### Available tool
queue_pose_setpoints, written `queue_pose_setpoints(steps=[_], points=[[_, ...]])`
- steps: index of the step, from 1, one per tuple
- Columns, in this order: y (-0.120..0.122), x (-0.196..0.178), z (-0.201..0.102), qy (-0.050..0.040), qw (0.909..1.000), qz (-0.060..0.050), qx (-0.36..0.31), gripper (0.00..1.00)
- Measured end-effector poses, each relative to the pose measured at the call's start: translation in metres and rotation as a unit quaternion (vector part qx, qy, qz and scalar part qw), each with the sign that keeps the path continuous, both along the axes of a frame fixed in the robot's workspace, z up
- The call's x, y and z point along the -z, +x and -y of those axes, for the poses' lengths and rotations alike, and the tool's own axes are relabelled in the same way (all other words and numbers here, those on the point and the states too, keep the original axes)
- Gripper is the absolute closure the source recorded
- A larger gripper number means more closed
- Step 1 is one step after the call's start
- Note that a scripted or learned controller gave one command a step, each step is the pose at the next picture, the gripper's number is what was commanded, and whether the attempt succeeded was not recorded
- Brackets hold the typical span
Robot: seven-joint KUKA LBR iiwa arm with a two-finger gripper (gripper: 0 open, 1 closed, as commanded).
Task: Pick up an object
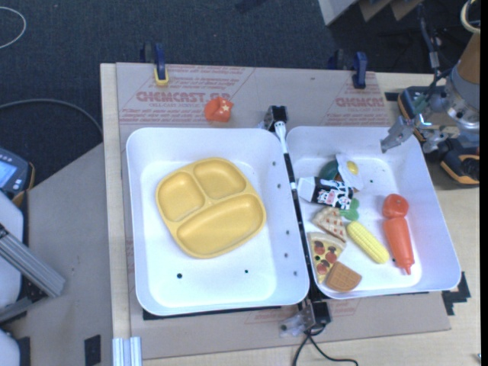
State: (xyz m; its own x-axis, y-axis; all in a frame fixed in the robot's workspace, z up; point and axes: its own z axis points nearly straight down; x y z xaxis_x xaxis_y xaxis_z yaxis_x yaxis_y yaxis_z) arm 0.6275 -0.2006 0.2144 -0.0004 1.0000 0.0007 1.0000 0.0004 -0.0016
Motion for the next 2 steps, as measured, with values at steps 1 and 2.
queue_pose_setpoints(steps=[1, 2], points=[[-0.040, 0.126, 0.004, 0.0016, 1.0000, -0.006, 0.001, 0.00], [-0.082, 0.131, -0.010, 0.0012, 1.0000, -0.003, 0.001, 0.00]])
